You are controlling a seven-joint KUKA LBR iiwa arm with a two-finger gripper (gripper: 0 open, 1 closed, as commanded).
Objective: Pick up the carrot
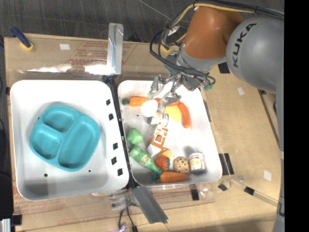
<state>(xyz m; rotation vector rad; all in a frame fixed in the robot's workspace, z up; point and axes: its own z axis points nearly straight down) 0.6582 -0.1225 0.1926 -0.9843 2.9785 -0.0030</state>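
The jaws (166, 92) hang at the right bin's (208, 129) far end in a tangle of metal, their state impossible to tell, while the carrot (173, 177) lies lengthwise along that bin's near wall.

Robotics lab, not a home: industrial KUKA arm (251, 37) w/ exposed cabling over a cardboard-covered bench (241, 129), two white bins (19, 178) taped down side by side, toy plastic food (161, 144) in the right one, teal divided plate (65, 137) in the left.
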